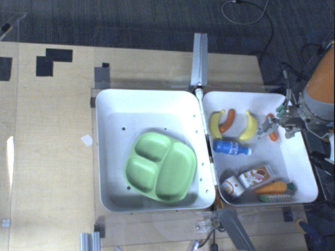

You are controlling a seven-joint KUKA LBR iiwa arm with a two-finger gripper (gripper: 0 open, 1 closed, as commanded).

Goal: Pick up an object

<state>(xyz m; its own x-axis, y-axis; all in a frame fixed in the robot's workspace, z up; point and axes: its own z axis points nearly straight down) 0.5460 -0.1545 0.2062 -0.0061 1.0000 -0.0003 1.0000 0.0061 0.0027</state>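
The grey arm (318,95) enters from the right side of the camera view, its orange band showing above the wrist, and it leans over the right rim of the right-hand white bin (309,156). The gripper (276,123) points leftward and down into that bin's upper right part, with dark and teal fittings around the wrist and something small and orange-red near its tip; whether that is part of the tool or a loose item cannot be told. How the gripper is set, released or clenched, cannot be told either, and nothing is plainly seen in its grasp. Just beside the gripper, to its left, lies a yellow banana (249,127), curved and lying flat. Farther left from the gripper sit a second yellow banana (215,125) and an orange-red sausage-shaped piece (227,119), the two touching. Below and left of the gripper lies a blue bottle (231,148) on its side, its white cap toward the gripper's side. Well below the gripper, near the bin's lower edge, rest a small can (231,186), a brown and white carton (255,177) and an orange carrot (274,187) with a green end. Far to the gripper's left, in the other white bin (112,119), a green divided tray (162,166) lies flat.
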